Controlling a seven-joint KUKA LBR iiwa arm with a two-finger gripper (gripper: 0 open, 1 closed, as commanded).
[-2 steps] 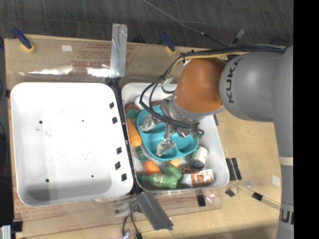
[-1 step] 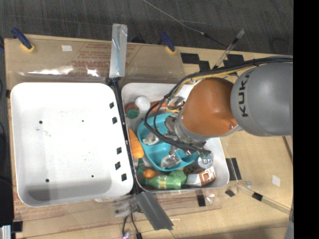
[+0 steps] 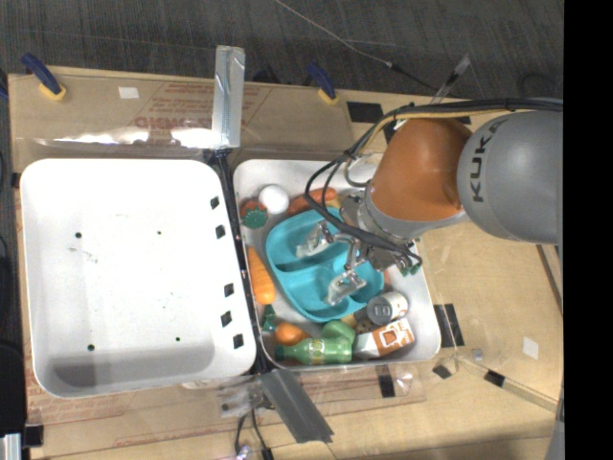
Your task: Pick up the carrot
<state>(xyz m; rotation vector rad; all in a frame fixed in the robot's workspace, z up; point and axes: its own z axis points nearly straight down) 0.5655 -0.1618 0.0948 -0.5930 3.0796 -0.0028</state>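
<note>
Even, moderately bright overhead light. The left bin [image 3: 115,266] glares near-white, with a soft grey shadow at its lower corner. Sharpness is modest; small items look slightly soft and grainy.

Chunky grey arm [image 3: 512,175] with white KUKA lettering, fat orange band [image 3: 421,171] above the wrist, black cables [image 3: 421,113] looping around, shiny metal gripper [image 3: 335,262] underneath.

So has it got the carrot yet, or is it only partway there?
Partway at most. The carrot lies untouched along the right bin's left wall. The gripper is down over the blue dish beside it. Reaching, gripping and lifting the carrot are all left.
</note>
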